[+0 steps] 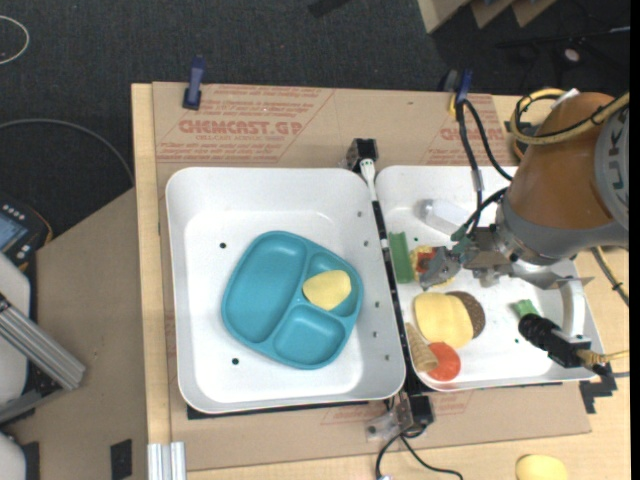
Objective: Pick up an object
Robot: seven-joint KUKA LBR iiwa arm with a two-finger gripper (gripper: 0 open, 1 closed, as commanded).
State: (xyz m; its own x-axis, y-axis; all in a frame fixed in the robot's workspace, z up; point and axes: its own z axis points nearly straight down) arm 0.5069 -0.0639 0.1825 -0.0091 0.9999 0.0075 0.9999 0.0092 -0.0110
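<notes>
One teal divided plate (285, 300) holds a yellow lemon-like piece (327, 288).

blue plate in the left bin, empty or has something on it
Not empty. The blue plate lies flat in the left bin, and one pale yellow piece sits in its upper right compartment; the other compartments look bare.

The 2 bins (190, 298) look like smooth, glossy white plastic. The teal tray (270, 313) is smooth plastic with a soft sheen. The worktop (300, 118) is matt brown cardboard with red print. The floor (200, 18) is dark, rough carpet.
</notes>
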